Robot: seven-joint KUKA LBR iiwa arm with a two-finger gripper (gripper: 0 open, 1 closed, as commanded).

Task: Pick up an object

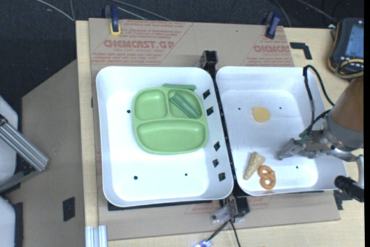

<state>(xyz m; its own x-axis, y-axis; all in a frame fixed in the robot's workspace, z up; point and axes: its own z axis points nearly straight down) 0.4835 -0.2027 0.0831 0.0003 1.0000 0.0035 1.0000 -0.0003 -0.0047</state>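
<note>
Pretzel-shaped orange toy [266, 176] lies in the right white bin [243, 84], touching a tan cone [252, 165]; a yellow disc [261, 115] sits apart. Spread claw [289, 150] hovers just beside them, pinching nothing.

Even, soft light falls from above me; both white bins [115, 182] are bright, close to washed out on their floors. Shadows are faint: a thin one under my claw [287, 150] at the right. The dark floor in the upper left is grainy. Everything looks slightly soft, small details smeared.
</note>
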